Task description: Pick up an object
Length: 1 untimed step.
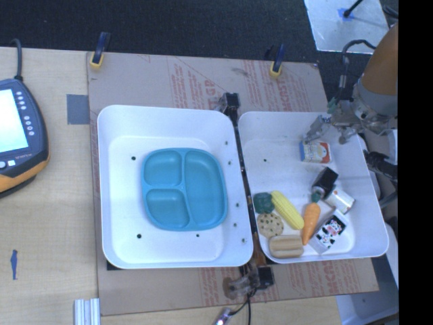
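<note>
White plastic bins sit side by side on the counter (61,202). The left bin (115,181) holds a blue divided plate (184,188). The right bin (369,239) carries the clutter: a small white carton with an orange base (316,152) lies near my gripper (329,128), just below it. Lower down, a black block (325,180) and a white cylinder (339,200) sit close together. The corn cob (287,210) runs diagonally, its green end towards the bins' divider. The carrot (310,222) lies beside it, tip towards the near rim. A cookie (269,224), a bread roll (286,247) and a cow-patterned carton (331,232) crowd the near edge. My gripper hovers at the far right; I cannot tell how it is set.
</note>
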### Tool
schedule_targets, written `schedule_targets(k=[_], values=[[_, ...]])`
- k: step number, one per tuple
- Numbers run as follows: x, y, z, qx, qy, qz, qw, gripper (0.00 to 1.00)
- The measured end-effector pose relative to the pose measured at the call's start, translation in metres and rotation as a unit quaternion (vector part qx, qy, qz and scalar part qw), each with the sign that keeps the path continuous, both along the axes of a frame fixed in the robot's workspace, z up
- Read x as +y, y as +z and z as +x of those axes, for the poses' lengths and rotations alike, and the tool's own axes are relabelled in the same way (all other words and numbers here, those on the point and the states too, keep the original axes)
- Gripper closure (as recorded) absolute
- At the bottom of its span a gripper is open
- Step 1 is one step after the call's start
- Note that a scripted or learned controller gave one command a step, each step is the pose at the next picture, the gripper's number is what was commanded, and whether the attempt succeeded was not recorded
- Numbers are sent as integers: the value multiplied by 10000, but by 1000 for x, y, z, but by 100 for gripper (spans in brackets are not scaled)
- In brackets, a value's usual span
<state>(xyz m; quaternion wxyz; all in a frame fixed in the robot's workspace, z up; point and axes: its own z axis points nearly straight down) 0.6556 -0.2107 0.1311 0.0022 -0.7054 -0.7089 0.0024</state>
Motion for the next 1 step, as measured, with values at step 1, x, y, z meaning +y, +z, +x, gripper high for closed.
schedule_targets(k=[1], values=[[-2,89,-10,-30,-24,0,10000,0]])
